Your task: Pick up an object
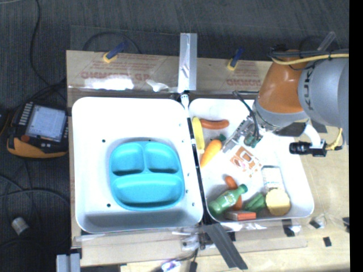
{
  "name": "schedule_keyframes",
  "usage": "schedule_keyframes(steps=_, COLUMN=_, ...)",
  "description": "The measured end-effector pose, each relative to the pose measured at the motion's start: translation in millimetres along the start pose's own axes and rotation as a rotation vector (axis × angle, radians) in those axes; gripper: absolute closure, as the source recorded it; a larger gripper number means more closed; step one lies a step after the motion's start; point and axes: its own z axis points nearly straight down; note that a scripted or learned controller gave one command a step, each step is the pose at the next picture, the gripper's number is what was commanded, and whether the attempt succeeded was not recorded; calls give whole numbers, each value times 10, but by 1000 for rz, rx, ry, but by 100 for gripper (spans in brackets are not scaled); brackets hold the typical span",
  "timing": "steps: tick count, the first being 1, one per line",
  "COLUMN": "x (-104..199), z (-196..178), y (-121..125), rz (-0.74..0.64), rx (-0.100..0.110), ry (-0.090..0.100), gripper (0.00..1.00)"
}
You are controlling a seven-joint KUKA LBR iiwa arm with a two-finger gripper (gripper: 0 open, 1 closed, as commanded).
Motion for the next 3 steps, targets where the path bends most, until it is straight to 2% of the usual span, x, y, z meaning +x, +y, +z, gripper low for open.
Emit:
schedule_keyframes(steps=1, x=948, z=-830, y=80, rz=232, rx=10, ry=7, gripper=100)
schedule_keyframes(steps=2, x=438, z=-574, y=-449, rz=721, rx=16, ry=2, gripper=100)
schedule_keyframes(steps=3, x=438, z=-574, y=-450, rz=721, rx=16, ry=2, gripper=0)
